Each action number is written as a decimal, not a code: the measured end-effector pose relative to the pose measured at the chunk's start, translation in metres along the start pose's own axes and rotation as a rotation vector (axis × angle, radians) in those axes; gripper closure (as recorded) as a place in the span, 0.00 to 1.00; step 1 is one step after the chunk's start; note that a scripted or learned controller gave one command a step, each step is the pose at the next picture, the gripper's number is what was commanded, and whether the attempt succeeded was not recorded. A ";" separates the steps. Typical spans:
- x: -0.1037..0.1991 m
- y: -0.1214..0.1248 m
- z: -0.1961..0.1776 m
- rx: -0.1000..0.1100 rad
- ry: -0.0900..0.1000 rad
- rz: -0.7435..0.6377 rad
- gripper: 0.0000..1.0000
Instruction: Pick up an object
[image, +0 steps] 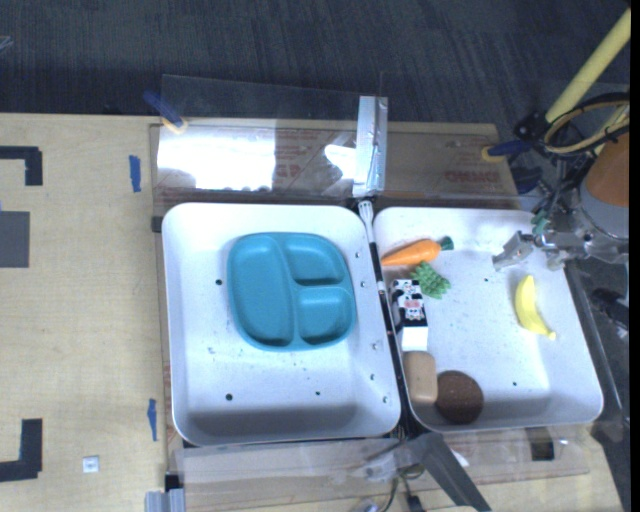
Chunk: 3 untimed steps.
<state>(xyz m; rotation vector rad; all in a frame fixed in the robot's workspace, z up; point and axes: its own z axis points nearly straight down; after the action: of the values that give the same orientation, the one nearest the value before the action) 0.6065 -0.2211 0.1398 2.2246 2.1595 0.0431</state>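
Grey end effector (512, 252) near banana (532, 305), grip state indiscernible, arm cropped

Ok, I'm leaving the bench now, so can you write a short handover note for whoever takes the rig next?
Gripper: over the right bin's upper right part, nothing visibly held; finger state unclear.
Right bin: banana just below the gripper, carrot and green piece at upper left, small printed box, tan block and brown round thing lower left.
Left bin: blue divided plate.
Done: no pick yet.
Left: grasp and lift one object; banana looks closest.
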 end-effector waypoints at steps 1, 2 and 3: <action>0.000 -0.004 0.000 0.004 0.000 0.012 0.00; 0.055 -0.014 -0.026 0.048 0.008 0.047 0.00; 0.007 -0.005 -0.002 0.049 0.008 -0.031 0.00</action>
<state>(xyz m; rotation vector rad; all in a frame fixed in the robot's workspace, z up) 0.6019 -0.2140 0.1412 2.2191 2.2230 -0.0022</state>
